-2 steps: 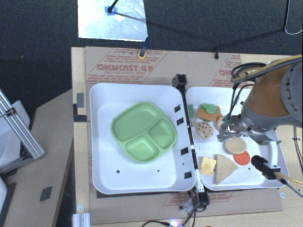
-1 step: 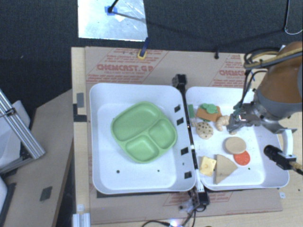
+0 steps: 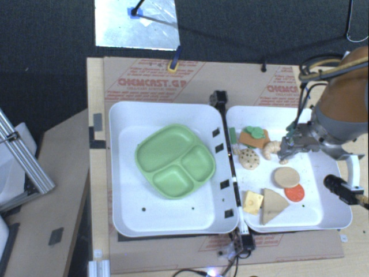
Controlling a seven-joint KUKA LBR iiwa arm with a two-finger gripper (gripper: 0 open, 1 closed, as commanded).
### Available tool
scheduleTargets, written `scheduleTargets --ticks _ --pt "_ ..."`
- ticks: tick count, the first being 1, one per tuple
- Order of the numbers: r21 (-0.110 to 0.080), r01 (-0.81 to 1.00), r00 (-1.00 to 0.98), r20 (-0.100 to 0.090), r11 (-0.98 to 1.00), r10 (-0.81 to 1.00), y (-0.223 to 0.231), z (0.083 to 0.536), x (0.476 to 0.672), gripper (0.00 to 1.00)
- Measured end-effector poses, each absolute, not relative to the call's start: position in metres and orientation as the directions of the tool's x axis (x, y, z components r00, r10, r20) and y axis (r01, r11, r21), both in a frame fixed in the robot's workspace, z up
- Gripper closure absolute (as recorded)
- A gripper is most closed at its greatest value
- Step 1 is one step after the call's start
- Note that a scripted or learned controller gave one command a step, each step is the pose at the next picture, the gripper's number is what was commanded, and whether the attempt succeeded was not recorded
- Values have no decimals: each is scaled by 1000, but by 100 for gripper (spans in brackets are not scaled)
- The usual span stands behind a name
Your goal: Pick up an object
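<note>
Seen from above at a slant, a grey arm point(image 3: 340, 105) with an orange band reaches in from the right over the right-hand bin point(image 3: 331, 212) of two shallow white bins set side by side on a brown board printed with red lettering. Its gripper point(image 3: 286, 153) hangs low over the upper middle of that bin, just above a round tan disc point(image 3: 286, 177) and right beside a pale mushroom-shaped piece point(image 3: 270, 149). The dark fingertips are small and blurred against the white floor, so whether they are spread or closed cannot be told, and nothing can be seen between them.

Toy food pieces lie scattered across the right bin. An orange and green piece point(image 3: 254, 137) sits near the top left, with a speckled cookie point(image 3: 249, 158) just below it. A red disc point(image 3: 295, 194) touches the lower edge of the tan disc. At the bottom left, a yellow cheese cube point(image 3: 252, 201) lies beside a tan wedge point(image 3: 273, 205). A thin green strip point(image 3: 232, 136) rests against the bin's left wall.

The left bin point(image 3: 124, 212) carries a light green divided plate point(image 3: 174, 161), turned at an angle, with three compartments. A black divider point(image 3: 228, 160) runs between the two bins. Above the board, a shiny silver sheet point(image 3: 136, 16) lies on dark carpet.
</note>
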State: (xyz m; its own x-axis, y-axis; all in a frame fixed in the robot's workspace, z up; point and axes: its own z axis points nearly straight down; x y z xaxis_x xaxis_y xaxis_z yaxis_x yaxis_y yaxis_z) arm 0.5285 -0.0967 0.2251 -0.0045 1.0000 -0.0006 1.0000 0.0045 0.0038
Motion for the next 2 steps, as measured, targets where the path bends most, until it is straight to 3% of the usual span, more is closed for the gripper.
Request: scheduleTargets --ticks 1,2 --pt "4 1000 -10 1 10 1000 -49 235 550 100" --pt "4 1000 -10 1 10 1000 -4 225 586 100"
